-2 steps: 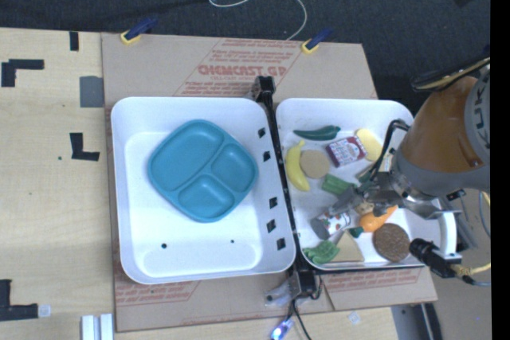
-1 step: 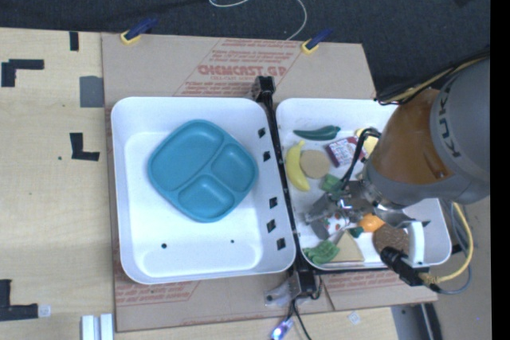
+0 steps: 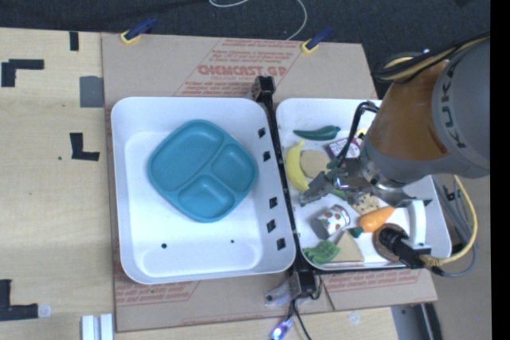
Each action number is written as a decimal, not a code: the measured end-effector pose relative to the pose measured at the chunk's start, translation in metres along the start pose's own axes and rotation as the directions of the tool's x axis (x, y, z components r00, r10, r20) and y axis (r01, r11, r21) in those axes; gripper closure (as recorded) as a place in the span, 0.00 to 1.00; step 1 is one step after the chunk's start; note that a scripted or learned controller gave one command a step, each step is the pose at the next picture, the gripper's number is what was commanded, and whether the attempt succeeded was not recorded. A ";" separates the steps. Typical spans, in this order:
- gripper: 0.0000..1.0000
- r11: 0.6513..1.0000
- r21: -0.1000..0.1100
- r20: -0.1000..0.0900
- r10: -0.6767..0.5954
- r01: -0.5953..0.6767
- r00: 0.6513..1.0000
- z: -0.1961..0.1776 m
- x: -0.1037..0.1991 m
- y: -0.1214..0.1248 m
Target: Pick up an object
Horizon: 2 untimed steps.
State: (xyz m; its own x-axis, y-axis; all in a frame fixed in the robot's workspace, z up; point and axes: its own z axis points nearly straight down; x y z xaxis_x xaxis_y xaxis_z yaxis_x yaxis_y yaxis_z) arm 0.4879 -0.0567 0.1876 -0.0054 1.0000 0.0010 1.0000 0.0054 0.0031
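Grey and orange, the robot arm (image 3: 426, 119) is reaching in from the right edge of the bench and bending down over the right-hand shallow white bin (image 3: 312, 109), its wrist covering that bin's middle and right side. Its dark metal two-finger gripper (image 3: 320, 185) is pointing toward the divider between the bins, hanging low beside a curved yellow plastic banana (image 3: 296, 165); whether it is wide, narrow or gripping anything cannot be told from this angle.

That banana is lying near the bin's left wall, its long axis running roughly from the far edge toward the near edge. A slim green chilli pepper (image 3: 318, 133) is lying crosswise near the far edge, long axis left to right. An orange carrot-shaped toy (image 3: 375, 219) is slanting up to the right near the near edge, just beside a small grey and white block (image 3: 331, 220). A green leafy piece (image 3: 323, 252) is sitting at the near left corner.

A blue compartment plate (image 3: 202, 169) is resting in the left-hand white bin (image 3: 131, 195).
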 end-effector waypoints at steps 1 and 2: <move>1.00 1.000 0.007 0.000 0.004 -0.004 1.000 -0.006 -0.002 -0.001; 1.00 1.000 0.007 -0.001 -0.002 0.002 1.000 -0.005 0.063 -0.002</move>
State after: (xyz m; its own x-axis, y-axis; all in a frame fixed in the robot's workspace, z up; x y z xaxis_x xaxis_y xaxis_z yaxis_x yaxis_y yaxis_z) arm 0.4852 0.0062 0.1929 -0.0077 1.0000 0.0024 1.0000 0.0077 -0.0036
